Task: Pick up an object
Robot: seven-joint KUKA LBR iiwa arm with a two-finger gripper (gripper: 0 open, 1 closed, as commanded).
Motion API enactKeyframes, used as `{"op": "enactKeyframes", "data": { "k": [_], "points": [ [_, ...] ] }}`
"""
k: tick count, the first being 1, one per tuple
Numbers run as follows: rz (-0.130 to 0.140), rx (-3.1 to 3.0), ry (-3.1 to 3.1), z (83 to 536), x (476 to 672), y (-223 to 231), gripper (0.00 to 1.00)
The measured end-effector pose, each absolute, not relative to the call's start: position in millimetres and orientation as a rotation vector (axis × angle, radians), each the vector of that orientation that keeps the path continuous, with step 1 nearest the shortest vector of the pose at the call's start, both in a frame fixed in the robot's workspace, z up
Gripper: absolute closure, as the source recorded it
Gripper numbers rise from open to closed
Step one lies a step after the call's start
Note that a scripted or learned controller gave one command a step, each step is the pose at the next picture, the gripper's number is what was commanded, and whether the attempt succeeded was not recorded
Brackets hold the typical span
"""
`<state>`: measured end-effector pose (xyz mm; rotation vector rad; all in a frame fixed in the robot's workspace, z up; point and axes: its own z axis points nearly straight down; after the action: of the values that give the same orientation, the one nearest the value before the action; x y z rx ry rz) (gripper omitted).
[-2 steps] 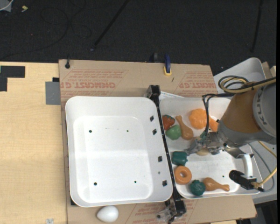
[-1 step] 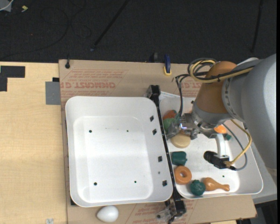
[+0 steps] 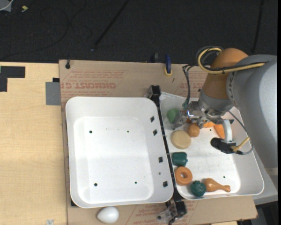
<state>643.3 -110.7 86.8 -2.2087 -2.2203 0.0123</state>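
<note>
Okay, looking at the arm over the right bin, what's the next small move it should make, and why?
Probably a short, straight descent. The gripper hovers in the right bin just above the small orange-brown ball, with the tan disc and a green piece crowded close by, so sideways motion risks bumping them. Nothing looks held yet.

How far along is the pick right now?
Nothing looks lifted yet. The hand is low in the right bin, beside the small orange ball and tan disc, both resting on the bin floor. Grasping and lifting remain.
</note>
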Motion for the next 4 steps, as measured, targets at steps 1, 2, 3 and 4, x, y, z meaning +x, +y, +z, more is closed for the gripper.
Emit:
{"op": "enactKeyframes", "data": {
  "k": [1,2,3,4],
  "points": [
    [0.005,-2.220,-2.218,87,642.8,-144,0.00],
    [0.006,-2.216,-2.222,98,643.1,-143,1.00],
    [0.006,-2.218,-2.218,87,610.9,-146,1.00],
    [0.004,-2.218,-2.219,87,603.3,-133,1.00]
  ]
}}
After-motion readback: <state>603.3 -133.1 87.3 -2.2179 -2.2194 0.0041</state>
